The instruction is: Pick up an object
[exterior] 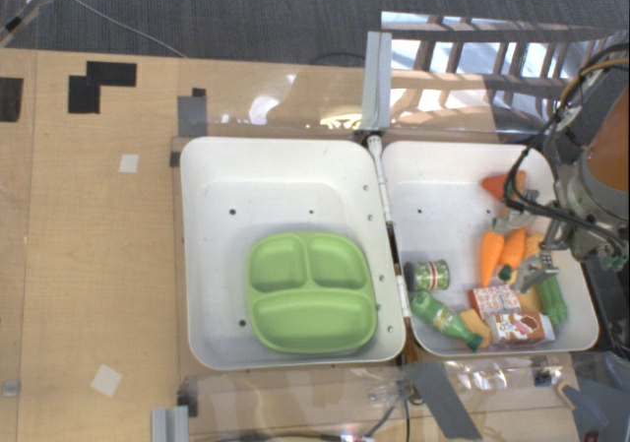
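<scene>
The gripper (530, 271) hangs low in the right bin (433, 184) (over the carrots (500, 251)) — whether its jaws are parted or closed, I cannot tell.

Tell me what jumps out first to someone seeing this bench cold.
The bright green divided plate lies alone in the left bin, toward its near side. In the right bin, a colourful heap crowds the near right corner: orange carrots, a small can, a green bottle and a red-and-white carton. The arm's gripper hangs over that heap.
</scene>
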